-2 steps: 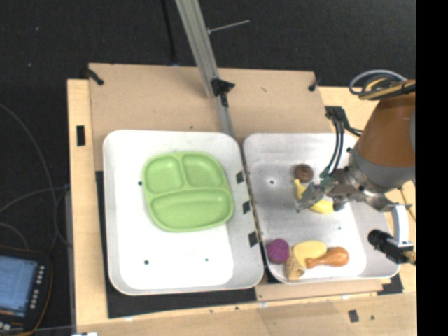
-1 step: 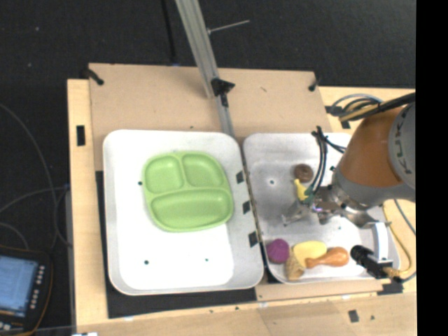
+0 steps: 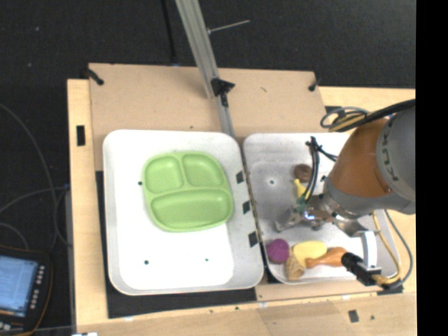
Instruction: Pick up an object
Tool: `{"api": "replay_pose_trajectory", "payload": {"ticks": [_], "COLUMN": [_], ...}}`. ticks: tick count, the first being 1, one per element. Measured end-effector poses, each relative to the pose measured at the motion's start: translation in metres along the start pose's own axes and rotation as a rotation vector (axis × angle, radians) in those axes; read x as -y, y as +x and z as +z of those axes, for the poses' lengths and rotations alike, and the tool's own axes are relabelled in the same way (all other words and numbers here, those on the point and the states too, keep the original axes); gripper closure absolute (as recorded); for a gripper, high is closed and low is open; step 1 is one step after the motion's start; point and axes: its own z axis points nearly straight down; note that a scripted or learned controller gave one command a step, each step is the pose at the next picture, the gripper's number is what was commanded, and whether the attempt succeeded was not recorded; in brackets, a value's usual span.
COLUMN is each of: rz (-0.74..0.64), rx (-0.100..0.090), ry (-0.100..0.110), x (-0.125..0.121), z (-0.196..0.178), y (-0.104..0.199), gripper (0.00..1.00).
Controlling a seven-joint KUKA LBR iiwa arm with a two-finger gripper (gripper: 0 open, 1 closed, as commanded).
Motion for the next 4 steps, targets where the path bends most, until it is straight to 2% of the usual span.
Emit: {"api": "replay_pose_trajectory", "payload": {"ticks": [1,3,4], "rz": [0.005,-0.005,-0.009], "rx": [0.0,0.001,-0.003], "ry": [-0.006,-0.009,-0.003], "x": [-0.002,-0.002,-0.006], "z": [-0.012,-0.112,-0.11], "y": [-0.001,-0.008,0.038], "gripper": [1.0,1.0,1.0]}}
